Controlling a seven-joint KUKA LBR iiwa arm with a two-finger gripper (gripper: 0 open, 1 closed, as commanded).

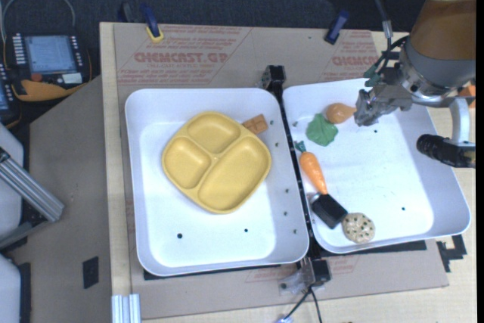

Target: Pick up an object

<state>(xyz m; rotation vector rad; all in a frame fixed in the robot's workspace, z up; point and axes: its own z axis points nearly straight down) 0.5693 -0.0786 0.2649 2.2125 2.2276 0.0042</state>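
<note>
Two-finger gripper [366, 115] sits over upper part of right shallow white bin [423, 197]; finger state: cannot tell. Rounded orange-tan object [339, 113] lies just beside tool, camera-left. Green leafy plastic piece [322, 131] touches that object, slightly nearer camera. Orange plastic carrot [312, 171] lies further down-left. Black rectangular block [329, 209] and speckled round cookie [358, 227] sit well apart from tool, near bin's front edge. Yellow three-compartment plate [217, 160] occupies left white bin [151, 185], small brown block [255, 124] touching its rim.
</note>
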